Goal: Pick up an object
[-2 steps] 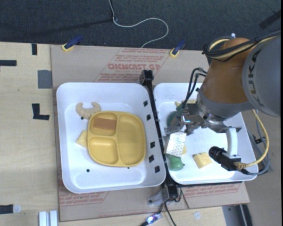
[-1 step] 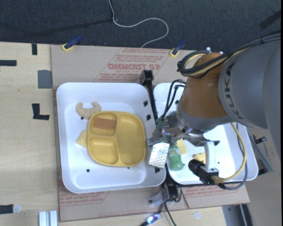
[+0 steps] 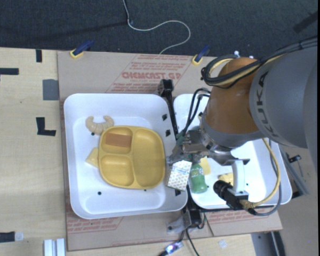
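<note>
A yellow divided plate [image 3: 132, 158] lies in the left bin [image 3: 77, 143], with a tan croissant-shaped toy [image 3: 98, 124] at its upper left and a pale yellow wedge [image 3: 92, 156] poking out on its left. My gripper [image 3: 188, 151] hangs low over the wall between the two bins. Just below it sit a white patterned packet [image 3: 179, 175] on the divider and a green bottle-like object [image 3: 198, 180] in the right bin [image 3: 266, 159]. The arm hides much of the right bin.
A small yellow object [image 3: 206, 168] lies beside the green one. Cardboard [image 3: 149, 73] lies under both bins, held by blue and yellow clamps [image 3: 81, 48] at the back. A white cable [image 3: 154, 25] loops across the dark floor behind.
</note>
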